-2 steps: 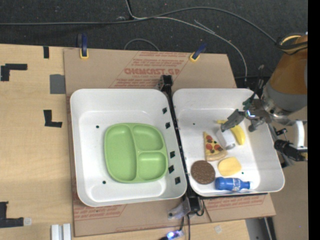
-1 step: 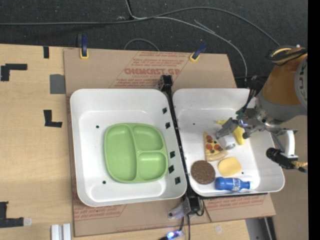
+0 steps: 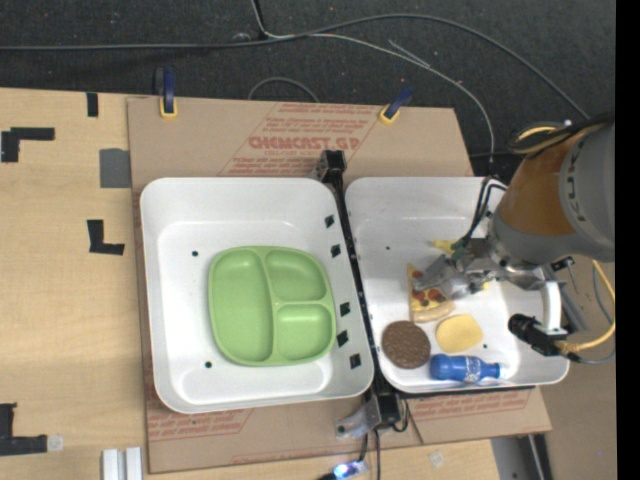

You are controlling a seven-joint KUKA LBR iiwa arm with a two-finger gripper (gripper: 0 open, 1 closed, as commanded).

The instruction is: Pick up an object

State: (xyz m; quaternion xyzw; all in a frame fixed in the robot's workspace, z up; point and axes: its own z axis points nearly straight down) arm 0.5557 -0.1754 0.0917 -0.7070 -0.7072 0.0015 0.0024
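Claw [image 3: 437, 280] over pizza slice [image 3: 428, 296], round brown cookie [image 3: 406, 342]

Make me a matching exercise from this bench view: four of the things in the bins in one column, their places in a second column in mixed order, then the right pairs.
Things:
1. green divided plate
2. brown round cookie
3. blue bottle
4. pizza slice

Places:
A. lying along the right bin's near edge
B. right under the gripper, mid right bin
C. in the middle of the left bin
D. near corner of the right bin, beside the divider between the bins

Pairs: 1-C, 2-D, 3-A, 4-B
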